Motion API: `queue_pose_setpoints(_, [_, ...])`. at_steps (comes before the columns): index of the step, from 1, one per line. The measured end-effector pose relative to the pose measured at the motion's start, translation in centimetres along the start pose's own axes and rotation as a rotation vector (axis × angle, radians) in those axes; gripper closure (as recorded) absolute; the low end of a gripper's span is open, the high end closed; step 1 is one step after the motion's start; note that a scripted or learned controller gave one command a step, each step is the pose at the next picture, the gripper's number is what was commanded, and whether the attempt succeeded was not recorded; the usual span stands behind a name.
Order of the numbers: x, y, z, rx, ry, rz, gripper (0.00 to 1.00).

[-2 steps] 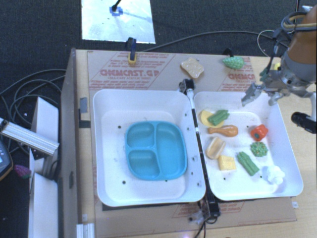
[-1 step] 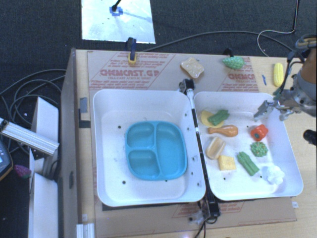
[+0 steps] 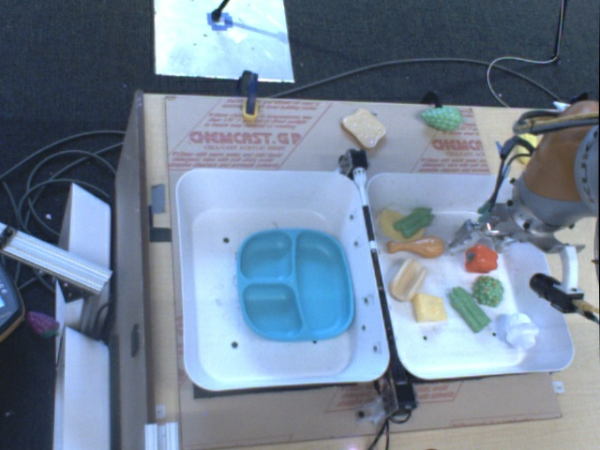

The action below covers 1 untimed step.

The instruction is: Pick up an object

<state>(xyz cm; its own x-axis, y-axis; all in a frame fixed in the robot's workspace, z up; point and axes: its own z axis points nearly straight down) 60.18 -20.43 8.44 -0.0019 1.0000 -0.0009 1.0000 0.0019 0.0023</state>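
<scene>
The right bin (image 3: pixel 553 354) holds several toy foods: a red pepper (image 3: pixel 481 259), a green broccoli (image 3: pixel 487 292), a green cucumber (image 3: pixel 469 309), a yellow cheese block (image 3: pixel 429 307), a pale bread slice (image 3: pixel 407 278), an orange drumstick (image 3: pixel 418 247), a green pea pod (image 3: pixel 413 220) and a white piece (image 3: pixel 517 328). My gripper (image 3: pixel 480 238) hangs low over the bin's right half, right above the red pepper and close to it. I cannot make out whether anything is held.
The left bin (image 3: pixel 202 279) carries a blue divided plate (image 3: pixel 296 284). A toast slice (image 3: pixel 364 127) and a green bumpy toy (image 3: pixel 442 117) lie on the cardboard behind the bins. A yellow clamp (image 3: pixel 249 97) sits at the back edge. Cables run past the arm's wrist (image 3: pixel 553 181).
</scene>
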Motion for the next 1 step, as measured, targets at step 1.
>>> queue_pose_setpoints(1, [1.88,-4.02,0.0,0.001,0.001,0.001,0.0])
